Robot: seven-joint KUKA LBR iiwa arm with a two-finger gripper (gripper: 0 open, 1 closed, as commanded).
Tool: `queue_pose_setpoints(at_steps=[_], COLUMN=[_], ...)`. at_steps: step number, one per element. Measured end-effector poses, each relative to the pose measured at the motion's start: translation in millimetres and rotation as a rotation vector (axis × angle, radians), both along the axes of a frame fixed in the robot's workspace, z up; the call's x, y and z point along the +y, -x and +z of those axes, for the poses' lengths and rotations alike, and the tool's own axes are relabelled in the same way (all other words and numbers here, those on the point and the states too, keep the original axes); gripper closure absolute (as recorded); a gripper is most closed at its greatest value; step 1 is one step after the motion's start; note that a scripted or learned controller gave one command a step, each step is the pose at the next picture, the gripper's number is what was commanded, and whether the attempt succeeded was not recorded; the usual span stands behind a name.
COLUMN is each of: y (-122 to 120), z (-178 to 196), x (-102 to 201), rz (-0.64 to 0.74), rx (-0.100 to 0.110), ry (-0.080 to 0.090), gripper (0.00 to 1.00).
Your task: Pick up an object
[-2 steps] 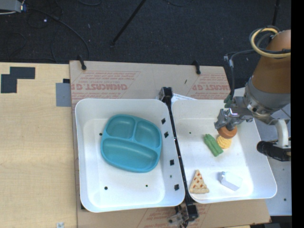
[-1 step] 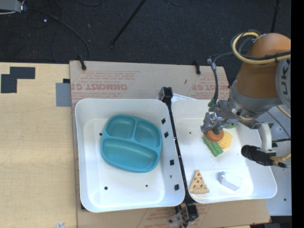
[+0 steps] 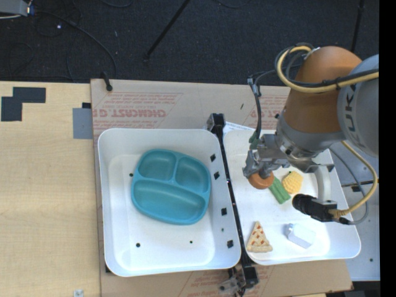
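A small round orange toy [image 3: 260,180] sits beneath our 2-finger gripper [image 3: 258,171]; whether we grasp it, we cannot tell.

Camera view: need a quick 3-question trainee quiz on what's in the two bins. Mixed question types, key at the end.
1. True or false: the teal divided plate lies in the left bin.
2. Which item lies nearest the front edge of the right bin?
A. the pizza slice
B. the corn cob
C. the green block
3. Fill in: the end effector hangs over the ______ bin, right above an orange round item.

Key: 1 true; 2 A; 3 right.
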State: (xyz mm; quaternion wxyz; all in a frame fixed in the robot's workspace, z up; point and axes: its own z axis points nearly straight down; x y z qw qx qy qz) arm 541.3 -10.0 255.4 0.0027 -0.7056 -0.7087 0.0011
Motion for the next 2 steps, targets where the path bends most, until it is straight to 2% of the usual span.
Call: queue_pose_setpoints(at_steps=[2], y=[-4], z=[-2], x=[96], rz=[0.001], rx=[-0.001], ry=[0.002], gripper=[1.0])
